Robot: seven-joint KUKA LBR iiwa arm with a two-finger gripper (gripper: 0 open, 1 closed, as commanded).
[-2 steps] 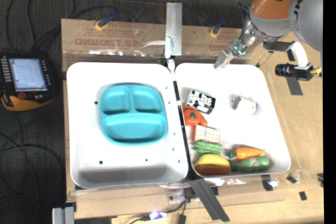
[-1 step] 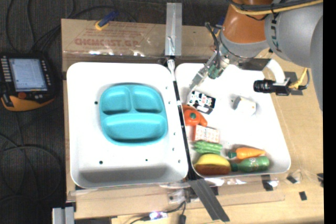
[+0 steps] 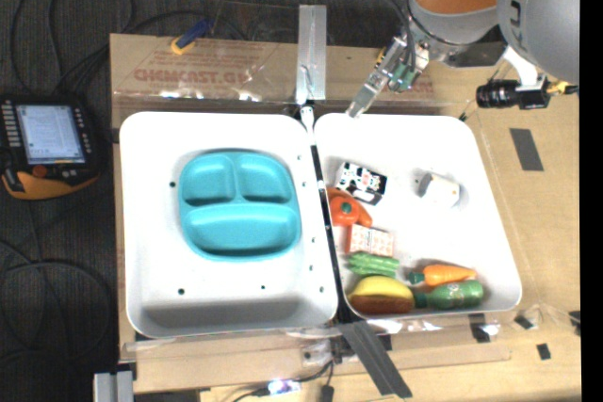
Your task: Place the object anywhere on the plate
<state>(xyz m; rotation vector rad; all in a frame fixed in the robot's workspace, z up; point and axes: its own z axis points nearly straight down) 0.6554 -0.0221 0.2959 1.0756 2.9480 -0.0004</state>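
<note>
A teal divided plate [image 3: 240,202] lies in the left white bin [image 3: 151,278] with nothing on it. The right white bin [image 3: 490,231] holds several small objects: a black-and-white patterned packet [image 3: 363,182], a white piece [image 3: 439,189], an orange-red toy [image 3: 345,209], a small printed box [image 3: 372,242], a yellow and red fruit [image 3: 380,294], a carrot [image 3: 448,275] and a green vegetable [image 3: 454,296]. My gripper [image 3: 363,104] hangs above the far rim of the right bin, slanting down to the left. It carries nothing and sits well apart from all the objects.
A teach pendant [image 3: 47,141] with a lit screen sits left of the bench. Between the bins runs a raised divider [image 3: 320,202], and a metal bracket [image 3: 312,52] stands behind it. A clear plastic sheet [image 3: 207,71] covers the cardboard at the back.
</note>
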